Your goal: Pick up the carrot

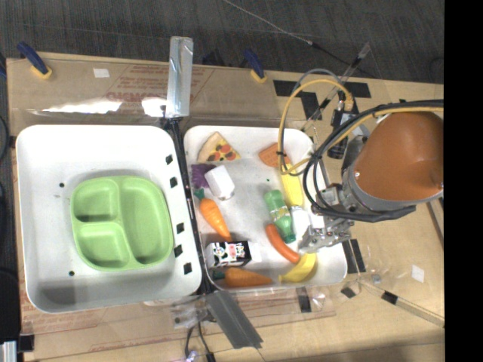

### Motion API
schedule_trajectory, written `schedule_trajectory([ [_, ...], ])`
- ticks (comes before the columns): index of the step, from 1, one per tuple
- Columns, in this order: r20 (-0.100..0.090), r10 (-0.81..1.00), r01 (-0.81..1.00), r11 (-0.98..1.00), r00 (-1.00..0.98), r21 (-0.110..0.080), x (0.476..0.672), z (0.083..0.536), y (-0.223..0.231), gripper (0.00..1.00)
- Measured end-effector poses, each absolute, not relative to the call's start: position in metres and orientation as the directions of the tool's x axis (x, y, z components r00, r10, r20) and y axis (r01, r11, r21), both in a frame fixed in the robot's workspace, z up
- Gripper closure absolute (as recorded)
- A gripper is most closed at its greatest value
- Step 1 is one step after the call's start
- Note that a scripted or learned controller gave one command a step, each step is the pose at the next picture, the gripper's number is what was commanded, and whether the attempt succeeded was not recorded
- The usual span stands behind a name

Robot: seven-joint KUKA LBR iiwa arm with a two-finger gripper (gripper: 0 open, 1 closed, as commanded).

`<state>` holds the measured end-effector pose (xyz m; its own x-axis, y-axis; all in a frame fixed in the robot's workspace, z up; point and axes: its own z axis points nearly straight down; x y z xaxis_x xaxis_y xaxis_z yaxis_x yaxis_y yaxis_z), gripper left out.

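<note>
An orange carrot (pixel 213 216) with a green stub lies at a slant on the left side of the right bin (pixel 249 138), just below a white cup (pixel 219 182). Two more long orange pieces share that bin, one (pixel 281 243) at the lower middle and another (pixel 245 278) along the front wall. My gripper (pixel 321 237) hangs over the bin's right edge, close above a yellow banana (pixel 300 268) and right of the lower-middle orange piece. It is well away from the carrot on the left. Nothing shows in its grasp.
The right bin also holds a pizza slice (pixel 219 150), a purple piece (pixel 199 176), a green bottle (pixel 278 208), a second banana (pixel 291 188), an orange wedge (pixel 272 155) and a small milk carton (pixel 229 253). The left bin (pixel 45 157) holds a green divided plate (pixel 121 222). Cables loop near the arm's wrist.
</note>
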<state>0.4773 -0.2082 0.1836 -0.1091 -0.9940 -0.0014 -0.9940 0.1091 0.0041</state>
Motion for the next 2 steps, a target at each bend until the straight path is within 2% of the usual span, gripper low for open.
schedule_trajectory([
  [1,-0.002,-1.000,-1.000,0.026,-0.026,0.000,0.4777,0.1826,-0.2080,1.00],
  [2,-0.002,-0.993,-0.993,-0.117,0.117,0.005,0.4773,0.1734,-0.2079,1.00],
])
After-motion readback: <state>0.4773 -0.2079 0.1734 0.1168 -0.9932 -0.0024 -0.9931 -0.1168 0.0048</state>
